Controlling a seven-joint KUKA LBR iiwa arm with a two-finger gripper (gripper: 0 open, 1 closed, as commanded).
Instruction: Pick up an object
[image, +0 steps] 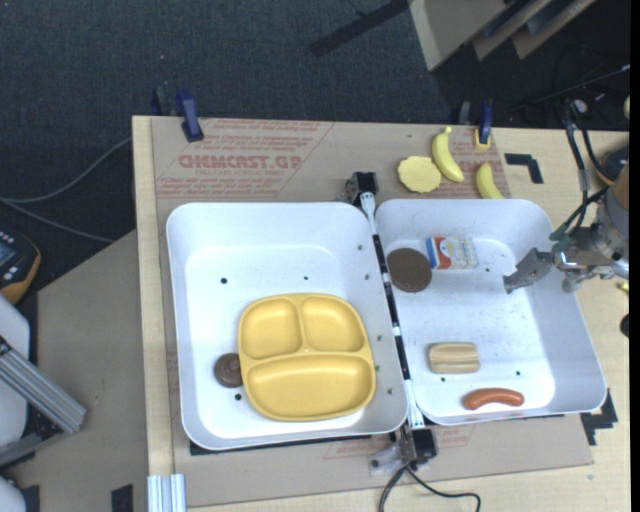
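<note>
The right bin (560, 340) holds a brown disc (408, 269) by its left wall. A small white bottle with a red and blue label (455, 252) lies on its side next to the disc. A tan bread bun (453, 357) and a red sausage (493, 399) lie toward the front. My gripper (541, 279) hovers over the right side of this bin, to the right of the bottle. It is open, with nothing between its fingers (522, 271).
The left bin (190, 300) carries a yellow divided plate (303, 355) and a small brown disc (228, 370). Behind the right bin, on the board, lie two yellow bananas (449, 156) (488, 181) and a yellow wafer (419, 174).
</note>
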